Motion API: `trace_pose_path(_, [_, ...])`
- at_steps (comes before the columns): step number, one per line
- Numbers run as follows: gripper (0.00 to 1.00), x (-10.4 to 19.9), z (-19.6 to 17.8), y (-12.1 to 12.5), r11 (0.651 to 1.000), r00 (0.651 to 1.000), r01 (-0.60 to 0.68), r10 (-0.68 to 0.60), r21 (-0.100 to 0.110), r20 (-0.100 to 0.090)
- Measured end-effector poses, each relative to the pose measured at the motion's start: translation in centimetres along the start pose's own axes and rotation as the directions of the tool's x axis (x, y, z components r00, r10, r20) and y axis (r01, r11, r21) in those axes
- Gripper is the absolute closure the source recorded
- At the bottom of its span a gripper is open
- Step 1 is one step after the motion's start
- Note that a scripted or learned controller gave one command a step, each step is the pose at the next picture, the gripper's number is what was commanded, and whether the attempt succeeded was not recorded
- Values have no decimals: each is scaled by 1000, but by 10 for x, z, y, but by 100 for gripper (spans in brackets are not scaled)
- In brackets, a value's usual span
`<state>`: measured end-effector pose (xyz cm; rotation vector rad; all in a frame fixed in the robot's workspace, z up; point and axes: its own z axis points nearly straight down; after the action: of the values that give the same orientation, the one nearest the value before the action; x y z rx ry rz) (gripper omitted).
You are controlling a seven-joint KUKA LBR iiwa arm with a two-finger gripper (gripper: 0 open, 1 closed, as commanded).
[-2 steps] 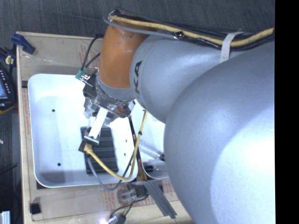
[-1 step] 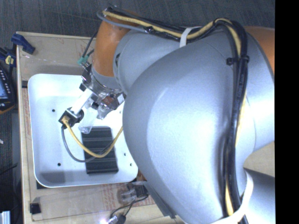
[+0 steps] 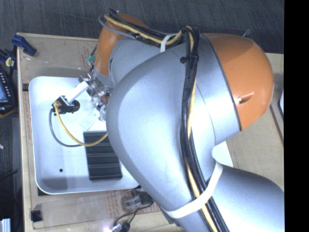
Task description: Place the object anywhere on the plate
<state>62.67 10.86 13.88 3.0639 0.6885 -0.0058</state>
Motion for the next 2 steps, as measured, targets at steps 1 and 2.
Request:
trace_pose_path(1, [100, 28, -117, -62, 988, 988, -152, 152, 1, -5])
trace_pose_path(2, [100, -25, -51, 32, 972, 972, -235, 235, 2, 3])
